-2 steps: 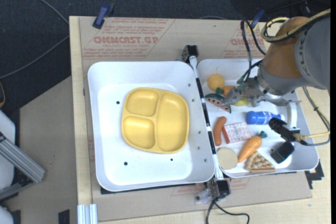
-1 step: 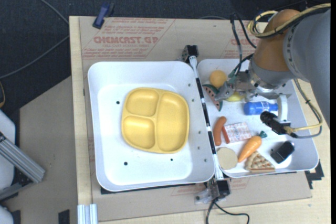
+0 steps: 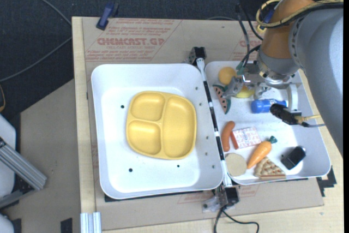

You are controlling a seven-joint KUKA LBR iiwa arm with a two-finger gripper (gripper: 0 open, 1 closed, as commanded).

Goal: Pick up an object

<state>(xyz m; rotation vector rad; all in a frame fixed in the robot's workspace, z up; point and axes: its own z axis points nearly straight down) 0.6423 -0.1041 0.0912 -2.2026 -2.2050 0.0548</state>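
Observation:
The right bin (image 3: pixel 320 169) holds several toy foods. At its far left lie a yellow-orange fruit (image 3: pixel 226 73) and a watermelon slice (image 3: pixel 221 97). A small yellow piece (image 3: pixel 245 93) and a blue object (image 3: pixel 262 106) lie just below the gripper. Nearer the front are a red sausage (image 3: pixel 227 135), a pink-white packet (image 3: pixel 247 136), a carrot (image 3: pixel 259 154), a round cookie (image 3: pixel 236 163), a waffle wedge (image 3: pixel 269 170) and a black block (image 3: pixel 293 157). My gripper (image 3: pixel 241 82) hangs low over the bin's far part, beside the fruit and right above the yellow piece.
The left bin (image 3: pixel 106 90) holds a yellow three-section plate (image 3: pixel 162 124). The grey arm with its orange band (image 3: pixel 289 19) covers the right bin's far right corner. A black clip (image 3: pixel 198 54) sits where the bins meet at the back. A blue object (image 3: pixel 107 15) lies on the board's far left.

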